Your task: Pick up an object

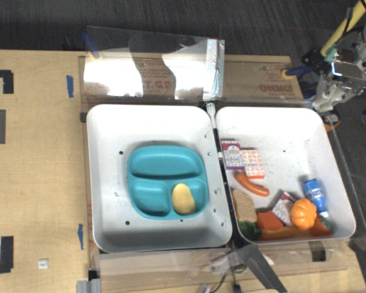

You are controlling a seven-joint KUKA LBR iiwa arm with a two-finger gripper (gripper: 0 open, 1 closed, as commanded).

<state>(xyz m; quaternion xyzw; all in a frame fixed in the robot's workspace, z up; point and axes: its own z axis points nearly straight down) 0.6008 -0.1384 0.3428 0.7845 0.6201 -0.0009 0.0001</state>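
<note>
Arm (344, 72) at top right: silvery-grey metal parts, yellow cable (341, 26), blue-green fittings (329, 55).

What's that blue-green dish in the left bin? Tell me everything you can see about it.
The teal tray is a divided plate that looks like smooth moulded plastic, with rounded corners. It has one long compartment across the far side and two smaller ones on the near side. It lies flat, right way up, near the middle of the left white bin, resting on its floor. A yellow potato-like piece sits in its near right compartment.
</note>
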